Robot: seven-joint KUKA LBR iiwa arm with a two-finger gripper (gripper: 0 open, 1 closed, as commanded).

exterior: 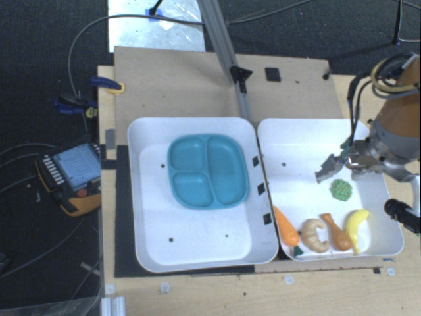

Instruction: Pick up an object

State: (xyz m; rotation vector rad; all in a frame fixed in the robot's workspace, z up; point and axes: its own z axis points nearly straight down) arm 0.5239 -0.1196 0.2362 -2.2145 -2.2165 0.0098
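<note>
Hand (327, 171) over right bin (289, 143), grip state unclear, broccoli (341, 190) just beside, carrot (285, 225) near

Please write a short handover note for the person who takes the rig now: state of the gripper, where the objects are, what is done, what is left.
Gripper: over the right bin, just up-left of the green broccoli; nothing shows between its fingers.
Objects: all in the right bin's near part. Broccoli in the middle; carrot by the left wall; croissant, drumstick and banana in a row along the near wall.
Left bin: holds a blue divided plate.
Done: arm is positioned above the bin.
Left: grasp and lift one object; the broccoli is nearest.
</note>
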